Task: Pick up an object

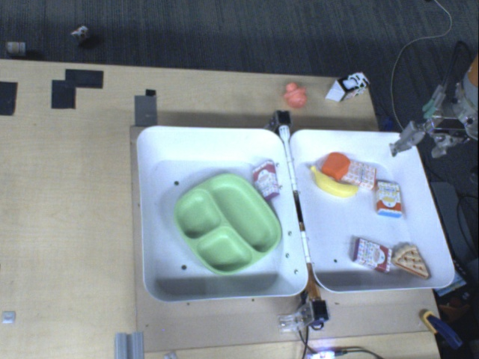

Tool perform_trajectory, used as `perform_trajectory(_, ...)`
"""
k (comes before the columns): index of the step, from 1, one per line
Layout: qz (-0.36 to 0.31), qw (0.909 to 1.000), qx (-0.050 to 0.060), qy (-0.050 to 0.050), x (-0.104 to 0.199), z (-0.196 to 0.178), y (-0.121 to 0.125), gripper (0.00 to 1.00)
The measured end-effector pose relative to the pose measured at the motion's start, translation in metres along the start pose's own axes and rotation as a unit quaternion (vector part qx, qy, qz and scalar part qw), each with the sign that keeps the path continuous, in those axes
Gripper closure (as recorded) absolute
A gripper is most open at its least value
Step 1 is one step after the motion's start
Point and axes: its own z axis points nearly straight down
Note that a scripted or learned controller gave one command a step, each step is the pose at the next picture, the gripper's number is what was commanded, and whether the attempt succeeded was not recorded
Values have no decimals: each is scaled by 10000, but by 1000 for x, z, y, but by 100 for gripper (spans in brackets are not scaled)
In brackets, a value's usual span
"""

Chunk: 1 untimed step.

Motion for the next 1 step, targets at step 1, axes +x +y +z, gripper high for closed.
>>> perform_trajectory(1,4,10000,-66,-14,33,149,-9,0)
